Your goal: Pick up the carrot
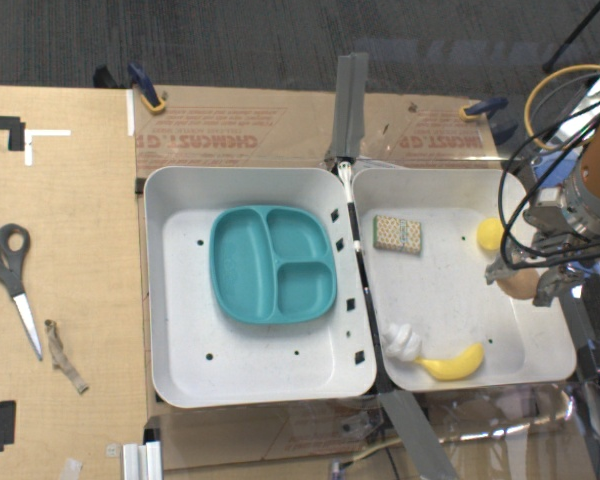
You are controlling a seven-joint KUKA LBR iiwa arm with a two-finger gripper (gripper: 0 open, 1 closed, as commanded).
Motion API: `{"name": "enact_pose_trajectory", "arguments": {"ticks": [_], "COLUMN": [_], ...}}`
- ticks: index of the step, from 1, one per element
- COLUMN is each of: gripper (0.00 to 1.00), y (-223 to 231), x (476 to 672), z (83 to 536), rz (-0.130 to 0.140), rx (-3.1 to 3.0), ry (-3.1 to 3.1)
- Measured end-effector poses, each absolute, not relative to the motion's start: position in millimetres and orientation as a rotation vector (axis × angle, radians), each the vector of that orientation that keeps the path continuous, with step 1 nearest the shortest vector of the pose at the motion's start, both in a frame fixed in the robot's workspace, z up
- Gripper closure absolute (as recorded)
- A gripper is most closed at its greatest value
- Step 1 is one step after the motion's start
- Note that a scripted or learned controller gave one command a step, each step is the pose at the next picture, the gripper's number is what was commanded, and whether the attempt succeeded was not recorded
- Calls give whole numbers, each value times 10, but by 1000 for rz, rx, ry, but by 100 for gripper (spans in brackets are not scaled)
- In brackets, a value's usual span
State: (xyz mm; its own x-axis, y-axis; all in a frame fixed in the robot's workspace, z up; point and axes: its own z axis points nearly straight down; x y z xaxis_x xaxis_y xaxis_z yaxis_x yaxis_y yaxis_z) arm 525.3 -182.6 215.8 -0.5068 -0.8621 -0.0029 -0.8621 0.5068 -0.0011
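A dull orange carrot (517,284) lies in the right bin (450,298), close to its right wall. Only its rounded left part shows, because the gripper covers the rest. My gripper (525,280) is down low directly over the carrot, hanging from the grey arm (585,208) that comes in from the right with black cables looping around it. Whether the carrot rests on the bin floor or is lifted off it cannot be made out.
The right bin also holds a yellow lemon (490,234) just above the gripper, a banana (454,364), a white object (400,342) and a speckled sponge block (397,234). A teal divided plate (274,264) sits in the left bin. Scissors (12,273) lie on the bench at the left.
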Motion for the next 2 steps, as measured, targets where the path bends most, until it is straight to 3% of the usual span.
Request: {"name": "enact_pose_trajectory", "arguments": {"ticks": [1,2], "gripper": [100,100], "y": [-2216,-1866], "x": [5148,5398], "z": [3447,3210], "rz": [-4,2], "rx": [-1801,-1856], "ry": [2565,2528]}}
